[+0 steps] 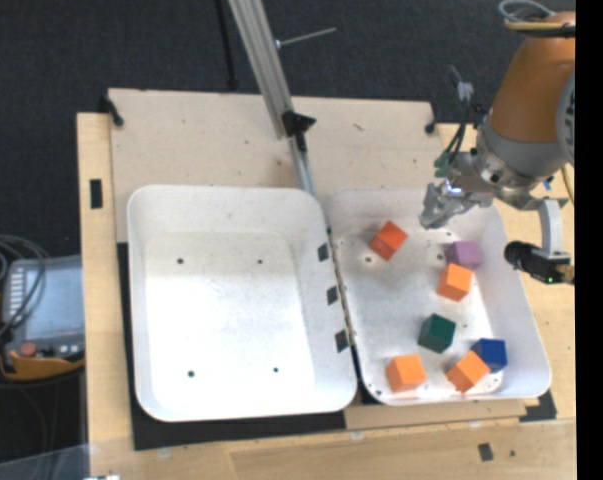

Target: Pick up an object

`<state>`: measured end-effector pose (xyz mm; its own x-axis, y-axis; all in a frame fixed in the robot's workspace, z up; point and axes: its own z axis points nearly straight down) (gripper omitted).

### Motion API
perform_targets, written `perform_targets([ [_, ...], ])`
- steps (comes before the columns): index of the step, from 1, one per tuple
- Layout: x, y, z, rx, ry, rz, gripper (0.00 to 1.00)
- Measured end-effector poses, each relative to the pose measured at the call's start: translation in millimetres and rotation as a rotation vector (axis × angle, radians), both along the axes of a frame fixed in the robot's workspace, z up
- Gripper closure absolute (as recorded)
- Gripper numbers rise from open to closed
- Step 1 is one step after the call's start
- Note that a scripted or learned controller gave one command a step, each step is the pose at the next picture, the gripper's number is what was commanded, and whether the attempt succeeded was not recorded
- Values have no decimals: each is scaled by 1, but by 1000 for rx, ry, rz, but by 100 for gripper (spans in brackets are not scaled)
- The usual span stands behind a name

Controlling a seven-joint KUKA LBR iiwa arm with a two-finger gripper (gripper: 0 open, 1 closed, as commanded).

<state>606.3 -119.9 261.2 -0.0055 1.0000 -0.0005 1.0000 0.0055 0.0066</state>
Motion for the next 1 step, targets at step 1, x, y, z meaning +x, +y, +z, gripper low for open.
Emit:
perform_targets([
  [1,10,59,-9,0,7,1,100],
])
